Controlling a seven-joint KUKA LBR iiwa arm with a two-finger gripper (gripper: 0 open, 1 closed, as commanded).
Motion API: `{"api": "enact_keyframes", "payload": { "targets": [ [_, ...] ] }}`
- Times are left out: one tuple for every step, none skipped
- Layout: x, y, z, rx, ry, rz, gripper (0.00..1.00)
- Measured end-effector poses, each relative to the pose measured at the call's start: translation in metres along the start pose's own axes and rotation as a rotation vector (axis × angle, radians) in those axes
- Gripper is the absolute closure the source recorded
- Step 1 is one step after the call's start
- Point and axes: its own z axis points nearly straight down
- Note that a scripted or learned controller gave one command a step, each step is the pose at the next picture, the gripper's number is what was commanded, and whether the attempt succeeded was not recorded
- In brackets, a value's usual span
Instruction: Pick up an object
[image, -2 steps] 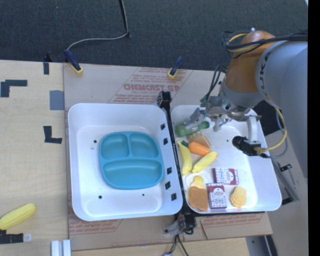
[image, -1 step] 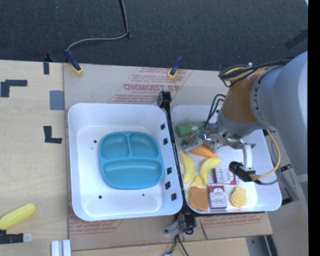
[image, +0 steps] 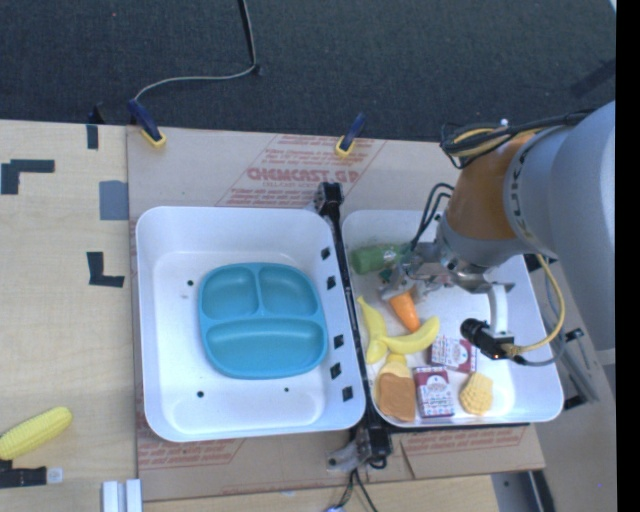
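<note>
Where it lies in the right bin (image: 540, 405), the carrot (image: 404, 310) looks small, orange, tapered.

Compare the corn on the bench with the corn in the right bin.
The bench corn is a long whole cob; the bin corn is a short stub. The bench corn lies alone outside both bins at lower left; the bin corn sits in the right bin, near its front corner, beside a small red box. Both are yellow toy food.

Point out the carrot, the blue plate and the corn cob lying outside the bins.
carrot (image: 405, 311), camera view, middle of its orange body
blue plate (image: 264, 319), camera view, its large lower compartment
corn cob (image: 36, 430), camera view, middle of the cob
</note>
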Motion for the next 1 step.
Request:
{"api": "enact_keyframes", "payload": {
  "targets": [
    [0.0661, -0.0164, -0.0792, -0.002, 0.0, -0.001, 1.0]
  ]
}}
